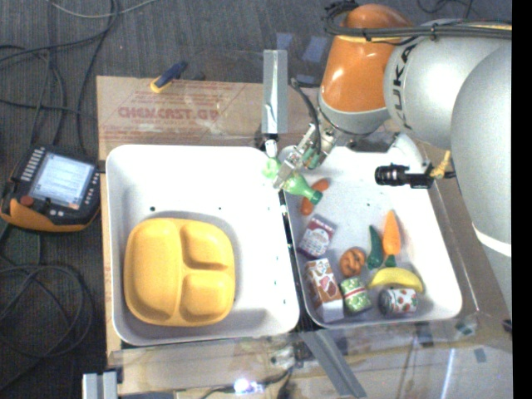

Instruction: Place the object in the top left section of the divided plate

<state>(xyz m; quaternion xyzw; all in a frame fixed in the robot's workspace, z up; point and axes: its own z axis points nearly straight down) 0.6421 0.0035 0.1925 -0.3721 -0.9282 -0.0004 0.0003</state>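
Observation:
A yellow divided plate lies in the left bin, towards its front left. It has one long compartment on its left side and two smaller ones on its right. My gripper hangs over the wall between the two bins, near their far ends. A green toy shows on both sides of the fingertips and looks pinched between them. The gripper is well behind and to the right of the plate.
The right bin holds several toys: a carrot, a banana, a purple packet, a red box and small cans. A teach pendant lies left of the bins.

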